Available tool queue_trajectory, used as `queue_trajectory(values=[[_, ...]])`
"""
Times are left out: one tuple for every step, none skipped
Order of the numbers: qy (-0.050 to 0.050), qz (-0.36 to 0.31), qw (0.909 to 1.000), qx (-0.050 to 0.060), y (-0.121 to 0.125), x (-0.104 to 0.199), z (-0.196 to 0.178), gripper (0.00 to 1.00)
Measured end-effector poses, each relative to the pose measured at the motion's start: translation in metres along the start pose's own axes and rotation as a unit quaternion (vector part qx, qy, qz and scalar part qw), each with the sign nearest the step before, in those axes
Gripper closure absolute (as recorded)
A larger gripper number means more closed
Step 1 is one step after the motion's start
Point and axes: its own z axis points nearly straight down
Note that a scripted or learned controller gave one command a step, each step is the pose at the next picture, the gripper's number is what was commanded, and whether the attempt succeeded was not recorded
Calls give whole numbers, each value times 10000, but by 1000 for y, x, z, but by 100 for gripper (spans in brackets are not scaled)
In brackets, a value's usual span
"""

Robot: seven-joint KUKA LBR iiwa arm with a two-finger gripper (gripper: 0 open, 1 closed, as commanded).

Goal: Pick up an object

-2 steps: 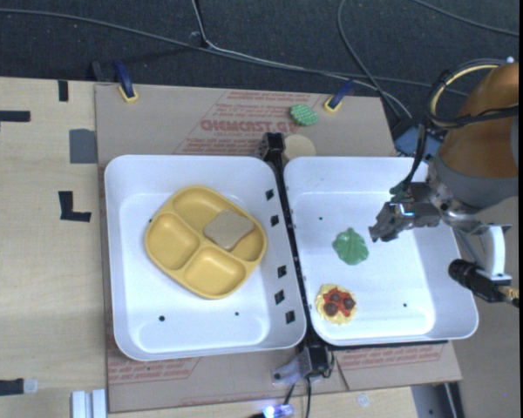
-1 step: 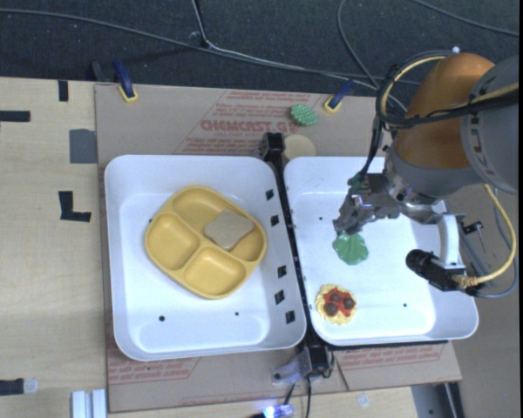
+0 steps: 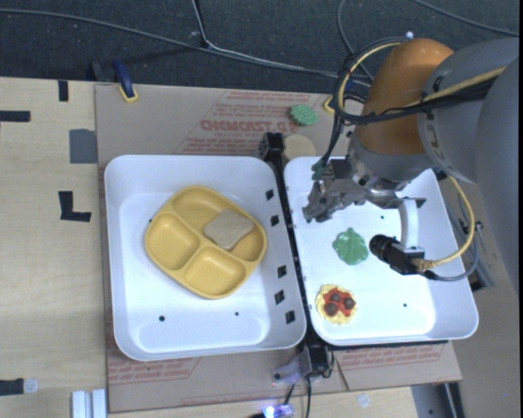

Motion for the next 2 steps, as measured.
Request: queue_trajectory(values=[[-1, 1, 10000, 1, 23, 46, 8, 100], [0, 0, 10000, -1, 41, 95, 15, 100]])
